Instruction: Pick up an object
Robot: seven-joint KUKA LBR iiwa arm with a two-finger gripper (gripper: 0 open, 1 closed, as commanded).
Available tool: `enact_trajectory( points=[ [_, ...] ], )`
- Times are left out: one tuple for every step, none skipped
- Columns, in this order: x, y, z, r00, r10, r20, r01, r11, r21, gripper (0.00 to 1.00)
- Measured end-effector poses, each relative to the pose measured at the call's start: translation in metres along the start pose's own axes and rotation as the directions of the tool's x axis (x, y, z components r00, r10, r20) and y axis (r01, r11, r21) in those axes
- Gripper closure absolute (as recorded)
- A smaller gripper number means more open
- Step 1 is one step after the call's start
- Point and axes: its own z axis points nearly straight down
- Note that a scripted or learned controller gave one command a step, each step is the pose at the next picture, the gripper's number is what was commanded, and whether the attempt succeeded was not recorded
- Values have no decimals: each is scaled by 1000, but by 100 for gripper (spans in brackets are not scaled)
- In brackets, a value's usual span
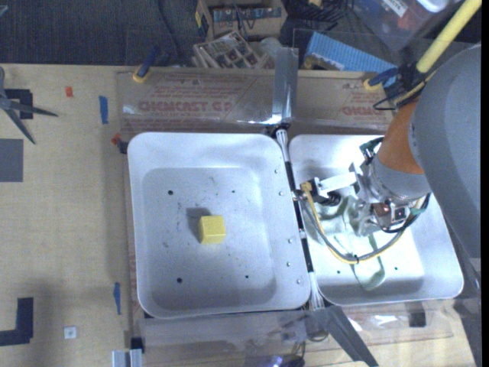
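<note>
The gripper, at centre right of the frame, sits low in the right bin beneath the wrist and a tangle of cables, so the state of its fingers cannot be made out. The arm runs off the right edge (its base lies outside the frame). A pale shape near the bin's lower wall is too blurred to identify.

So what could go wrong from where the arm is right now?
1. The gripper is down in the right bin, while the yellow block sits alone in the left bin; a grab here may well come up with nothing.
2. Loose cables loop under the wrist and might snag on the rim between the bins.
</note>
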Motion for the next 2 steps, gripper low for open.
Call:
enact_trajectory(
  points=[
    [7,32,-1,1000,2,0,-2,1000,0,100],
    [76,19,-38,1000,-3,2,3,1000,1,100]
  ],
)
